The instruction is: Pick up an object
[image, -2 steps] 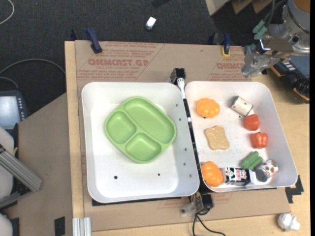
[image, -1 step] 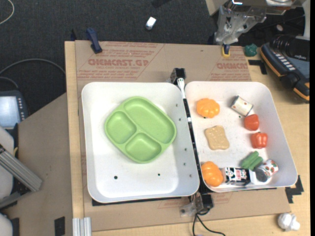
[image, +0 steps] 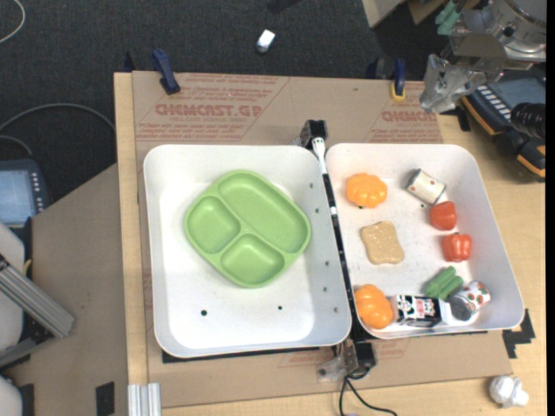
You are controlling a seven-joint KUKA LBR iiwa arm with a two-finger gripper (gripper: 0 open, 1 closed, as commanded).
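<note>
In the camera view, red lettering ran across the brown board (image: 260, 102) under the bins; the left run read roughly "CHEMCAST G P", and a second run near the right bin's far edge was partly covered. A small black-and-white printed carton (image: 417, 310) lay in the right bin, its print too small to read.

The left bin (image: 173, 302) held a green divided plate (image: 247, 228) near its middle, with bare white floor around it, widest along the near side. The right bin (image: 494, 232) carried the loose objects: an orange pumpkin-like piece (image: 366, 190) near the far left corner, a tan bread slice (image: 381, 243) in the middle, a small white and brown block (image: 426, 186) at the far side, and two red pieces (image: 443, 216) (image: 457, 247) down the right side. Along the near edge sat an orange fruit (image: 374, 306) beside the carton, a green item (image: 443, 282), and a white and red can (image: 468, 301) close to the near right corner. The bread slice had open floor on every side; the near-edge things were crowded together against the rim. The two bins met at a shared inner edge held by black clips (image: 314, 133).

The end effector (image: 440, 89) hung beyond the far right corner of the right bin, over the tabletop (image: 486, 137), well apart from every object. Nothing lay between its fingers, and I could not tell how far open it was. Blue clamps (image: 166, 70) pinned the board's far edge.
</note>
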